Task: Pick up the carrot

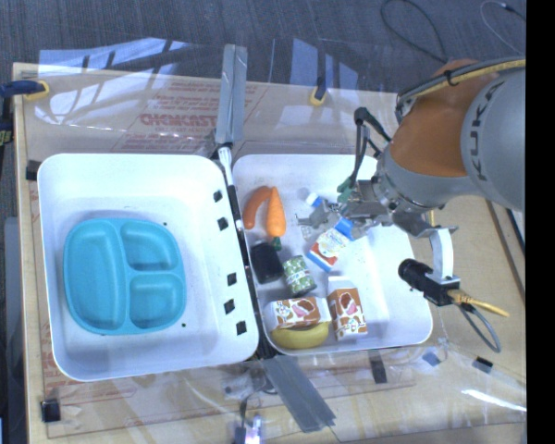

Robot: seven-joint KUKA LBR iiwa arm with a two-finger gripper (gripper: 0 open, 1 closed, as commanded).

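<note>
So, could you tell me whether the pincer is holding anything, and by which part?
Nothing is held. The pincer hovers in the right bin, apart from the carrot, which lies untouched near the divider.

From my remote seat I see the carrot (pixel 275 213), a smooth orange taper, lying flat just above the centre of the frame in the upper left corner of the right-hand bin (pixel 400 333), running roughly up and down the picture, pressed against another orange piece on its left.
</note>
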